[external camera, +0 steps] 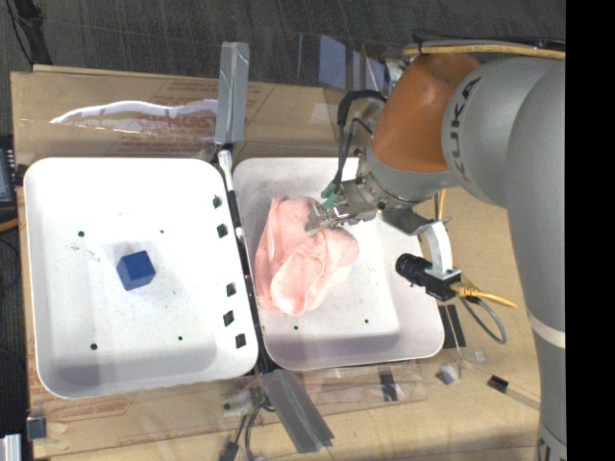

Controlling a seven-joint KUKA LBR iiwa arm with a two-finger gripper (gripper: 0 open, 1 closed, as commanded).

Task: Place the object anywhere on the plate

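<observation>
Hovering claw (332, 214) over pink plate (300, 257) at frame centre (finger state: cannot tell); blue cube (135, 269) sitting well left, in left bin (58, 200).

Bright, even overhead light washes out the white bins (125, 353), with soft shadows and mild blur.

tool (332, 215) fingertips hidden — arm (500, 94) cropped right

A dark grey carpeted floor (173, 12) is seen across the top of the frame. Below it, a brown cardboard-covered surface (115, 99) is spread, lit evenly.
</observation>
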